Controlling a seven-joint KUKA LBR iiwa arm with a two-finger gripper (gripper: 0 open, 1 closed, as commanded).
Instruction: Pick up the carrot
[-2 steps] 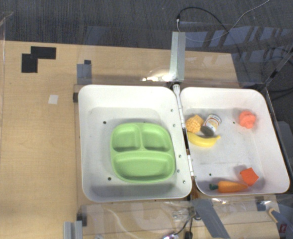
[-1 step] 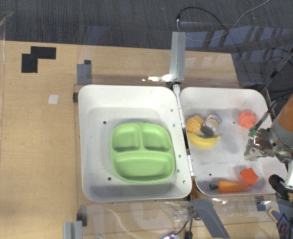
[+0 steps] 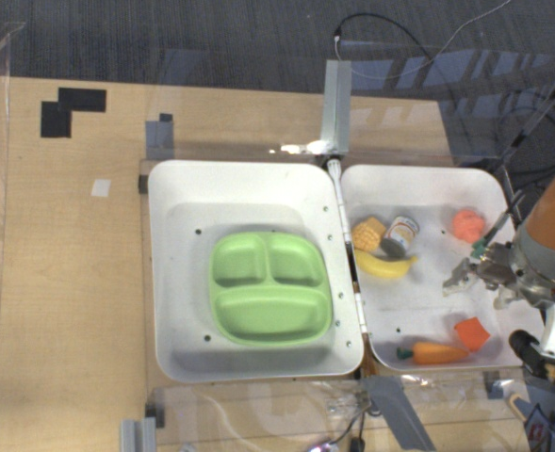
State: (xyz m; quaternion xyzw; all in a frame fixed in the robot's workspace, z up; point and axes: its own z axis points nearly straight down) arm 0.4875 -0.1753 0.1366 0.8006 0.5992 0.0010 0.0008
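Observation:
The carrot, orange with a dark green tip at its left end, lies along the front wall of the right bin. My gripper hangs over the right part of that bin, behind the carrot and a little to its right. It is well apart from the carrot. The grey arm with its orange band comes in from the right edge.
An orange block sits just right of and behind the carrot. A pink-red item lies at the back right. A banana, a small can and a yellow-orange item cluster at the bin's left. The left bin holds a green divided plate.

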